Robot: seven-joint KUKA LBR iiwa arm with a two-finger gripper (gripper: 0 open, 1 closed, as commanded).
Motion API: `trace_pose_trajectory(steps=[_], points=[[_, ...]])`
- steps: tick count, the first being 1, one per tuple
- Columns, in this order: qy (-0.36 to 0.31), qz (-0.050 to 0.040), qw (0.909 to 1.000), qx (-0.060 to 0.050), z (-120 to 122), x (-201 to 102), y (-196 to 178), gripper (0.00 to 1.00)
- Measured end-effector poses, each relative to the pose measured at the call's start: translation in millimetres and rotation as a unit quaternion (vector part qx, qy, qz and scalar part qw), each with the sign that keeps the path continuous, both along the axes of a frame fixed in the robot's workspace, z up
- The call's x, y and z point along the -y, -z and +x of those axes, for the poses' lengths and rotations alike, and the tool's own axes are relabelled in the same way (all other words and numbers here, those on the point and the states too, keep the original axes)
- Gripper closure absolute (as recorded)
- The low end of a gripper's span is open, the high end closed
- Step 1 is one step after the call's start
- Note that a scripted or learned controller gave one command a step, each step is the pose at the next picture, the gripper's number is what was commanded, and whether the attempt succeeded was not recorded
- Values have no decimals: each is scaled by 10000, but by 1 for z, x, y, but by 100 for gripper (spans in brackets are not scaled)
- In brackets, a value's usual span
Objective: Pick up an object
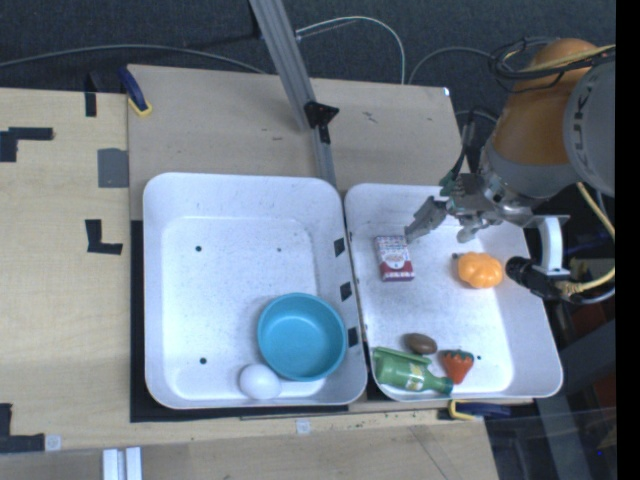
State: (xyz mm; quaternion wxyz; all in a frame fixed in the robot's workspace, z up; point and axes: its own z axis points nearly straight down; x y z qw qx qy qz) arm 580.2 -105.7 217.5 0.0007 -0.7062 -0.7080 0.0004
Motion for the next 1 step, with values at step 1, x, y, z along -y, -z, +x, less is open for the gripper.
trace_pose_trajectory(steps=[1], points=[[-1, -1, 10000, 1, 0, 0, 0, 0]])
